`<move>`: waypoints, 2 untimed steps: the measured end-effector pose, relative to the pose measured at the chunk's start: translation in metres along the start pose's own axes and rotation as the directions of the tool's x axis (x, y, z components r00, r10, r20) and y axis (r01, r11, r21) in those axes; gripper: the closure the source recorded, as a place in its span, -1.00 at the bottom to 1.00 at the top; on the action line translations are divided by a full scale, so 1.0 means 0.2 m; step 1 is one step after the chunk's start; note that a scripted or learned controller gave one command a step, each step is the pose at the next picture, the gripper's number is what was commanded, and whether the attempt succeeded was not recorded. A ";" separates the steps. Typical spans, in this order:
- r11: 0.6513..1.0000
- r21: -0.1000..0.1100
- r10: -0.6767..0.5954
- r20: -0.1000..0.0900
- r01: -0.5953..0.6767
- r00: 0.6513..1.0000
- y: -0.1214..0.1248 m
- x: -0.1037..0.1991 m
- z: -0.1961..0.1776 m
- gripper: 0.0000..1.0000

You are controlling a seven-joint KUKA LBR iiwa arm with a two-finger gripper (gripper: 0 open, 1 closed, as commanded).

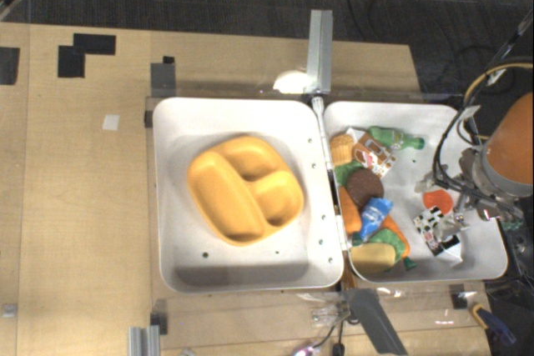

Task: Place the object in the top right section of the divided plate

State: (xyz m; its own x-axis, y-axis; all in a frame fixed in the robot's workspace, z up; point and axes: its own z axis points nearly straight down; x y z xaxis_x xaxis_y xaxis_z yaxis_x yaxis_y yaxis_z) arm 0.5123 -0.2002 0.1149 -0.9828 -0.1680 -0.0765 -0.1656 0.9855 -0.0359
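The yellow divided plate (244, 188) lies in the left bin (175, 263), turned at an angle, and all three of its sections look bare, so nothing has been delivered yet; by my reading the task is at the picking stage, with the lift, the carry across the divider between the bins and the drop into the plate's top right section all left to do. The arm (509, 150) reaches in from the right over the right bin (492, 263), and its pincer (446, 223) hangs low at that bin's right side, just above or against a small black-and-white patterned object (434, 225) near the bin's lower right corner. A small orange-red object (437, 200) sits right beside it, just above in the view. Which of the two is the target I cannot say for sure, though the pincer sits closest to the black-and-white piece. The tips are tangled with cabling and glare, and whether the pincer is spread or pinched together cannot be told from here; nor can I see anything clearly caught between them, so no grasp can be claimed. The rest of the toy pile crowds the left side of the same bin along the divider: a green bottle (396, 137), a brown round piece (364, 183), a blue packet (375, 211), an orange carrot-like piece (350, 217) and a pale yellow block (375, 256), all well apart from the pincer.
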 end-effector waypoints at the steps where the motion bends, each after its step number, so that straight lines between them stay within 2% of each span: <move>1: 0.995 -0.033 -0.096 -0.048 0.095 0.994 -0.11 -0.55 -0.01 -1.00; 2: 0.958 -0.029 -0.288 -0.035 0.287 0.957 -0.04 -0.53 0.04 -1.00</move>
State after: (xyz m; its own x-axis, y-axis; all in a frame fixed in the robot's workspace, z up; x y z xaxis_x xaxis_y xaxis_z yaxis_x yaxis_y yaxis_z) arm 0.6181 -0.1903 0.1157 -0.8958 -0.4436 -0.0279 -0.4429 0.8961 -0.0272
